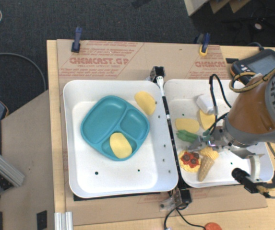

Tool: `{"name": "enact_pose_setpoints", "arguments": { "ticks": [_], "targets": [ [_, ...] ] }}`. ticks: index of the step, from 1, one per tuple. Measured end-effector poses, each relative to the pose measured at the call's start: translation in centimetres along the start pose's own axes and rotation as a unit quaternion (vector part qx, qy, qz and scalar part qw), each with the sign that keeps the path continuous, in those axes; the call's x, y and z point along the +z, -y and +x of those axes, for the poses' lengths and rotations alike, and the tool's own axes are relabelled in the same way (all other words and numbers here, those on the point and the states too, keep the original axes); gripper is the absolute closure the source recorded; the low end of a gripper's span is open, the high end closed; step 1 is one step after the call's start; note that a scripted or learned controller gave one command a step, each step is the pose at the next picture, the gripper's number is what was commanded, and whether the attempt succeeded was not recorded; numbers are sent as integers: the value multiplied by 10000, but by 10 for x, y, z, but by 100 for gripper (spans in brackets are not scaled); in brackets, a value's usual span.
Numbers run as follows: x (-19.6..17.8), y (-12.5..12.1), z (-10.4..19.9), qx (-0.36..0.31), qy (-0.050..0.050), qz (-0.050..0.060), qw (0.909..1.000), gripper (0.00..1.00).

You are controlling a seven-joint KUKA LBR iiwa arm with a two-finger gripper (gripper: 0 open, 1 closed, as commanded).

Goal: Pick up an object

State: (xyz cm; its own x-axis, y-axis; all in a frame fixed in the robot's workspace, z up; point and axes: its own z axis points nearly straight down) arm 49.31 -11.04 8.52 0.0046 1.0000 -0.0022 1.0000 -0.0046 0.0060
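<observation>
The arm comes in from three o'clock and its gripper (213, 143) is low inside the right bin (262, 174), in the middle of the toy food there. I cannot tell its state or whether it holds something. Around it lie a green piece (187, 136) at nine o'clock, a yellow slice (187, 124) at ten o'clock, and a waffle cone (206, 164) with a red piece (190, 160) at seven o'clock. In the left bin (79, 171) a teal divided plate (115, 124) carries a yellow piece (120, 145).
</observation>
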Motion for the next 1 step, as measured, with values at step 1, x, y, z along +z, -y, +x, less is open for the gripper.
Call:
{"name": "enact_pose_setpoints", "arguments": {
  "ticks": [1],
  "targets": [
    [-13,-3,0,-18,0,-24,10000,100]
  ]
}}
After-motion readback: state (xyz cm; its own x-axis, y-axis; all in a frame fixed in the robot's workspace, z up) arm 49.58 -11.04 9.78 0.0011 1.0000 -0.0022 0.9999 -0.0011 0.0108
